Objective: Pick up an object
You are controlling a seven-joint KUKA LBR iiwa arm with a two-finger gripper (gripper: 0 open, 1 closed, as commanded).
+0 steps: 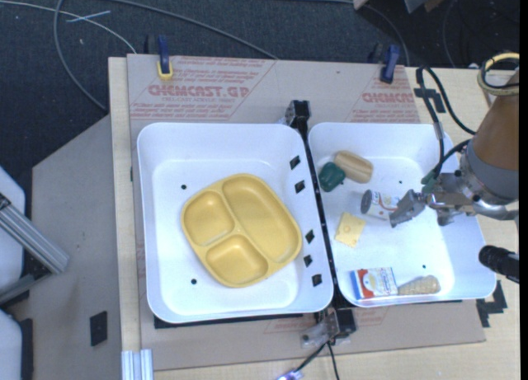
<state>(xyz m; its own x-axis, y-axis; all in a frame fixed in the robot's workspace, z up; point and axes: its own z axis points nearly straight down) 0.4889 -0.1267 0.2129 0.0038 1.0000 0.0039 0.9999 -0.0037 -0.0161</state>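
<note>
A single fixed camera looks down on the bench (247, 82) from above, at a slight slant, so the bench's far edge lies toward the top of the frame and its near edge toward the bottom. It stands far enough off to take in both white bins whole (left bin (157, 205), right bin (462, 275)) along with dark floor beyond the far and left edges. The arm (499, 152) enters from the right edge.
</note>
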